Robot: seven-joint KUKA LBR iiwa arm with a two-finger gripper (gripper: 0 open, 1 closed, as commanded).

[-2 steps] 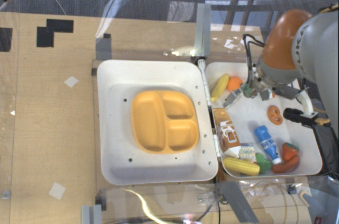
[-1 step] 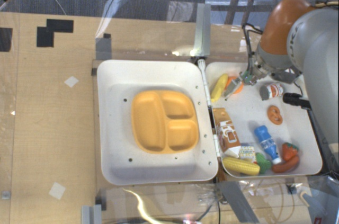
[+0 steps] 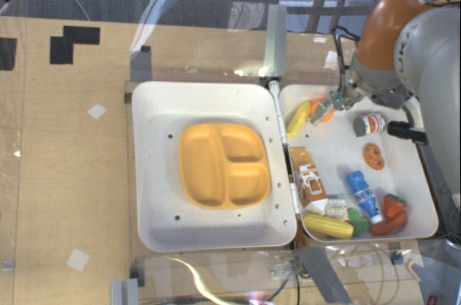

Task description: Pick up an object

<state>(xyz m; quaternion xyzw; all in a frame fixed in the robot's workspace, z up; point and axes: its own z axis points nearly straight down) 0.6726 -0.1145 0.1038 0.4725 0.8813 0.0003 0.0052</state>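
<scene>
My gripper (image 3: 325, 109) hangs low over the back left part of the right bin (image 3: 425, 184), reaching in from the right under the orange-banded wrist. Its tip is right at a small orange item (image 3: 325, 116), touching or just above it. A yellow banana (image 3: 297, 118) lies just left of the tip, along the bin's left wall. To the right of the gripper a small white and red can (image 3: 368, 125) lies on its side.
The right bin also holds an orange disc (image 3: 372, 156), a brown box (image 3: 309, 181), a blue bottle (image 3: 361, 195), a corn cob (image 3: 328, 226), a green piece (image 3: 358, 218) and red-orange toy food (image 3: 392, 208). The left bin (image 3: 155, 152) holds a yellow divided plate (image 3: 223, 165).
</scene>
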